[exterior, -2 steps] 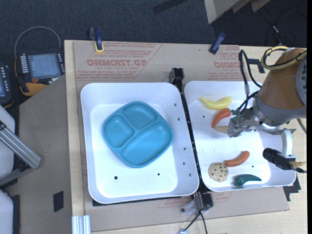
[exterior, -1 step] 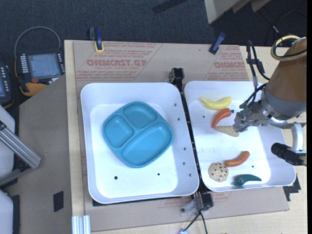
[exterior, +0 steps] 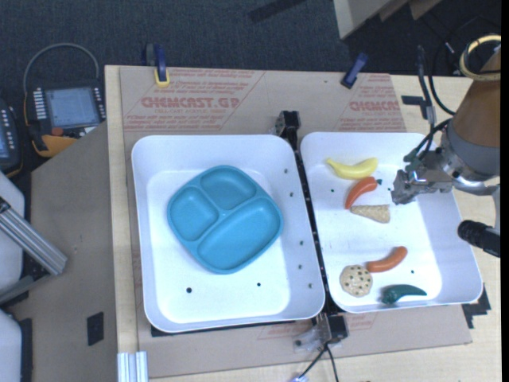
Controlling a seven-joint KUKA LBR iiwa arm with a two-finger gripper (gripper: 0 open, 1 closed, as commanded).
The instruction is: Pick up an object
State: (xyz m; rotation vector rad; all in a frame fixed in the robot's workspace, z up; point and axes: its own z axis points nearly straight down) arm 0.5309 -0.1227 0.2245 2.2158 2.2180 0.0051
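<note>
The right bin (exterior: pixel 445 245) holds several toy foods: a yellow banana (exterior: pixel 352 167), a red-orange pepper (exterior: pixel 360 191), a tan wedge (exterior: pixel 372 212), an orange sausage (exterior: pixel 387 259), a speckled cookie (exterior: pixel 355 279) and a dark green pepper (exterior: pixel 402 294). My gripper (exterior: pixel 402 188) hangs over the upper right part of this bin, just right of the red-orange pepper and the wedge. Nothing shows between its fingers.
The left bin (exterior: pixel 159 277) carries a blue divided plate (exterior: pixel 225 218). A black clamp (exterior: pixel 288 122) sits between the bins at the back. The arm's orange band (exterior: pixel 483 114) rises at the right edge. A black part (exterior: pixel 481 235) juts in over the right bin's rim.
</note>
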